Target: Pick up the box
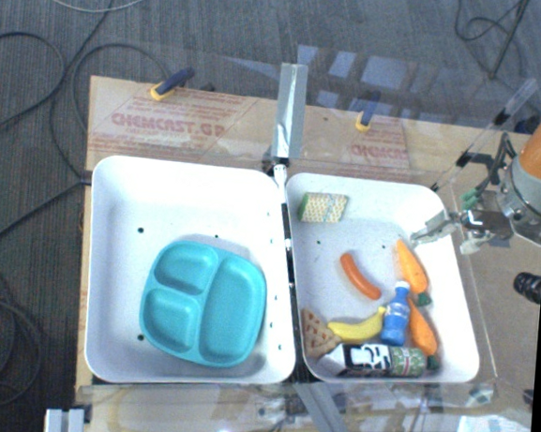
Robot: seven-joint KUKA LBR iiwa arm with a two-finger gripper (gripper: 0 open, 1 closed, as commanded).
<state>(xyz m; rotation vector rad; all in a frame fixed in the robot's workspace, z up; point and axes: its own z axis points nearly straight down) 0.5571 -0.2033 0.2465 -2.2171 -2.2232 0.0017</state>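
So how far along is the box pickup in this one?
Nothing looks done: the black-and-white rectangular box lies at the right white bin's near edge, beside the yellow banana. The claw hovers at that bin's far right rim, apart from it. Approach, grasp and lift remain.

Your surface (119, 122) carries two white bins side by side.

You see the left bin (121, 197) toward 9 o'clock and the right bin (456, 354) toward 3 o'clock, their inner rims touching along the middle. A metal post (290, 109) stands at 12 o'clock behind the seam. Two yellow-tipped clamps grip the far edge, one (170, 83) at 11 o'clock, the other (363, 121) at 1 o'clock.
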